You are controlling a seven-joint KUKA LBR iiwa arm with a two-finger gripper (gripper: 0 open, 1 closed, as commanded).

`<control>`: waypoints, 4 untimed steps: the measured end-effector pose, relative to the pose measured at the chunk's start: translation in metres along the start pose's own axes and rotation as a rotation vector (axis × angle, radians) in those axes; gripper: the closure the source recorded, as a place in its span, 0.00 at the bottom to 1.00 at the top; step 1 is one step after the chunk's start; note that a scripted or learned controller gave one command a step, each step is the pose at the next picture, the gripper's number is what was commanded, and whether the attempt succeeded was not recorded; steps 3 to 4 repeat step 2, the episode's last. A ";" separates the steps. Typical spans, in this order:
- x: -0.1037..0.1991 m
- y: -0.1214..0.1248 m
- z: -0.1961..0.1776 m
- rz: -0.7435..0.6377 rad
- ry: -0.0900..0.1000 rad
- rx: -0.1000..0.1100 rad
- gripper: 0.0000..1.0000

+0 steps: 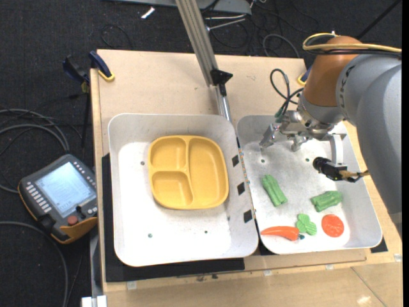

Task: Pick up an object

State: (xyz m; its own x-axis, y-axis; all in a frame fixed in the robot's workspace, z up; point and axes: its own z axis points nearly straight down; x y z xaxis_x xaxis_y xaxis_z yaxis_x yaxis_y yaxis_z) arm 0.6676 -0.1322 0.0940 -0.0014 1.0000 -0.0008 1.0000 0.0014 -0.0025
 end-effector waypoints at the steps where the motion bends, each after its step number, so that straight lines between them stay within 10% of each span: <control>1: 0.000 0.001 -0.012 -0.001 -0.001 -0.005 1.00; 4: -0.004 0.002 -0.056 0.002 -0.001 -0.008 1.00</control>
